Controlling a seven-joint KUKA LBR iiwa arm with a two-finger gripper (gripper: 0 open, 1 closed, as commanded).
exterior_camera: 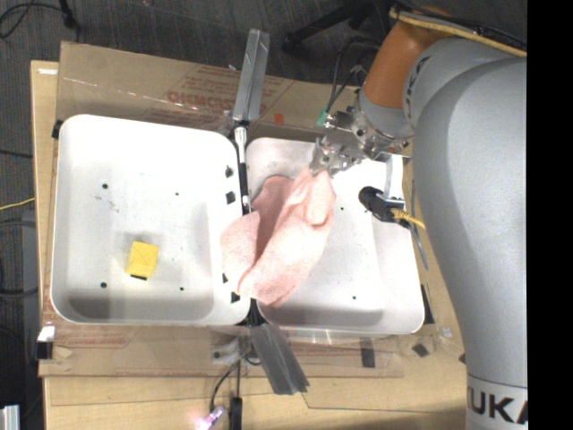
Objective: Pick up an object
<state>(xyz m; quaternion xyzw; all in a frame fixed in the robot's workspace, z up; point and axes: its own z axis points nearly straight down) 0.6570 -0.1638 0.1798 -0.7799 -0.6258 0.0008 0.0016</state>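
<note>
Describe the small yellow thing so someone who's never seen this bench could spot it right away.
Find the left bin of the two white bins. On its floor, toward the near left corner, sits a small yellow block, alone. It is squarish and bright, unlike the large pink cloth draped over the divider into the right bin.

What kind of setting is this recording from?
Probably a robotics lab grasping bench: a KUKA arm reaches over two white bins set on cardboard, holding test items, a pink cloth and a yellow block.

bright overhead light, washed-out glare on white bins [134,150], soft focus
</note>
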